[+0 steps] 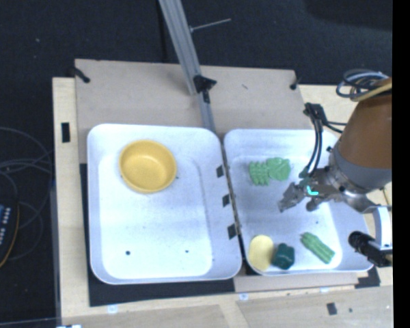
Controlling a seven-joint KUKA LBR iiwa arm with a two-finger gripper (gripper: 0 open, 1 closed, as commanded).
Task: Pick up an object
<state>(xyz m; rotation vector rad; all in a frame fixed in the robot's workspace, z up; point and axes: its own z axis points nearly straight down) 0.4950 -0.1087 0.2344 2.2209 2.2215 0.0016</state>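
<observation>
The claw (299, 197) is held low over the right bin (294, 142) with its fingers apart and nothing between them, probably so that the leafy green object (268, 171) just to its far left can be reached.

Probably a robotics lab — a bare bench (157, 306), two white bins (157, 265), loose cables (27, 162) and a metal camera pole (181, 36).

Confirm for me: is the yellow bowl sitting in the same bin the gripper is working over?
No, the yellow bowl sits alone in the left bin, while the gripper hangs over the right bin.
</observation>
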